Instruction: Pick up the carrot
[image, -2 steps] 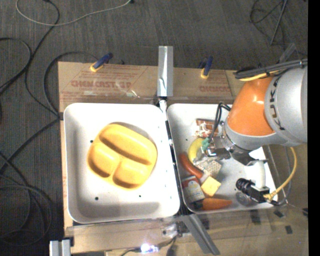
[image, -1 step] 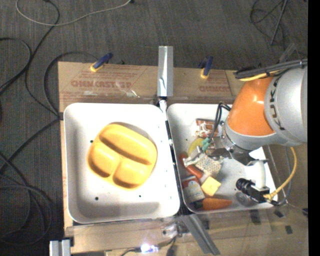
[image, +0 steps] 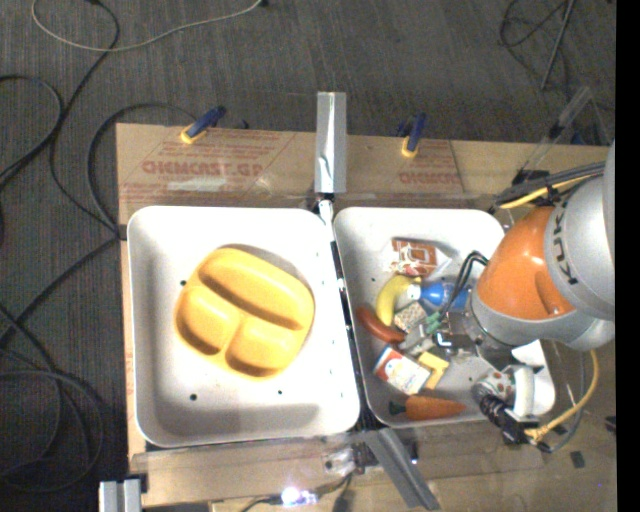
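The carrot (image: 434, 406), orange with a small green end on its left, lies flat at the near edge of the right bin (image: 480, 222). The grey and orange arm reaches in from the right over that bin. Its gripper (image: 447, 338) hangs over the middle of the bin, a little beyond the carrot and apart from it. The gripper sits among cluttered items, and the wrist hides much of it.
Around the gripper lie a banana (image: 392, 296), a red sausage (image: 377, 324), a blue object (image: 435, 295), a small printed box (image: 413, 256), a yellow block (image: 431, 361) and a white carton (image: 403, 373). The left bin (image: 150, 300) holds a yellow divided plate (image: 245, 310).
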